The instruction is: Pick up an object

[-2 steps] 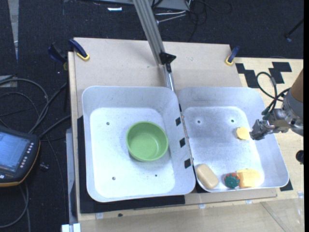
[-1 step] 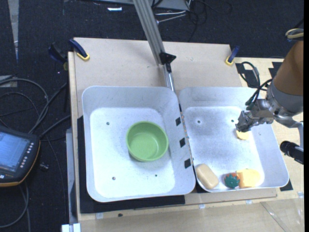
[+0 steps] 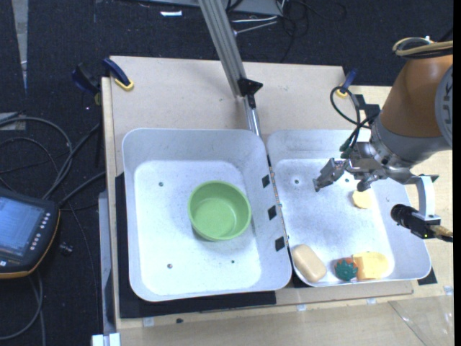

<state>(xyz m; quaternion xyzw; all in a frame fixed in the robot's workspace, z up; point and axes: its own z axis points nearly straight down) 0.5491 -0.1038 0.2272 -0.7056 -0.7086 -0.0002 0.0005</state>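
Note:
My gripper [image 3: 344, 180] hangs over the upper middle of the right bin [image 3: 302, 150], with the fingers spread open and nothing between them. One finger [image 3: 324, 177] points left and the other ends just above a small pale yellow lump [image 3: 362, 200] on the bin floor. Along the right bin's front edge lie a tan oval piece [image 3: 310, 262], a small teal ball with an orange patch [image 3: 346, 268] and a yellow block [image 3: 372, 264]. A green bowl [image 3: 220, 210] sits upright in the middle of the left bin [image 3: 155, 193].
A slanted metal pole [image 3: 227, 45] comes down to the bench behind the wall between the two bins. Black clips [image 3: 274, 211] sit along that wall. A black part on the arm [image 3: 412, 220] hangs over the right bin's right rim.

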